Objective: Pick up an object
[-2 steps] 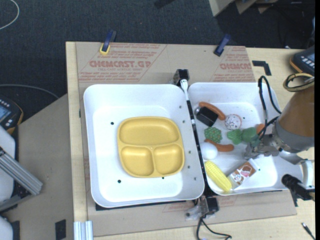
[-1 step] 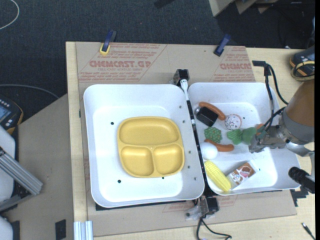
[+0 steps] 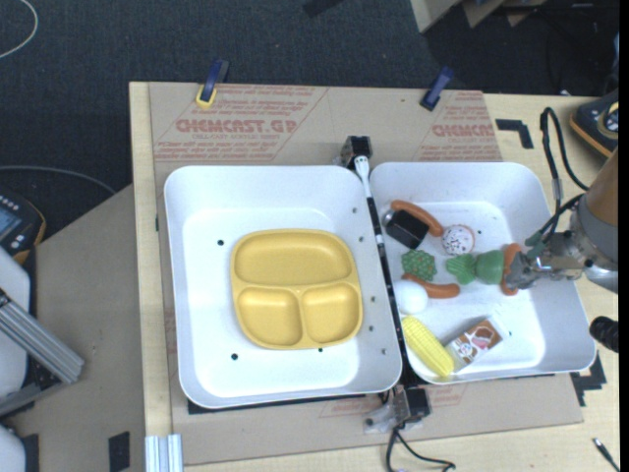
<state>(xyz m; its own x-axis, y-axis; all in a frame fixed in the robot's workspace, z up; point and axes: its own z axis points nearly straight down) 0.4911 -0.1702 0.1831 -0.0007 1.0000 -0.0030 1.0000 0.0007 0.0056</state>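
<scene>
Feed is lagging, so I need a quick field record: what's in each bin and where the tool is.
left bin: yellow divided tray
right bin: corn cob, white egg, two sausages, green toys, black block, small packet
tool: over right bin's right side, beside an orange-red piece
grip: cannot tell

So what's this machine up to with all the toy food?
A robot arm reaches in from the right, its gripper low over the right bin, next to a green toy vegetable. Its job is to pick something up, but nothing is visibly held yet. That bin also holds a corn cob, sausages and a small packet. The left bin holds a yellow divided tray.
</scene>
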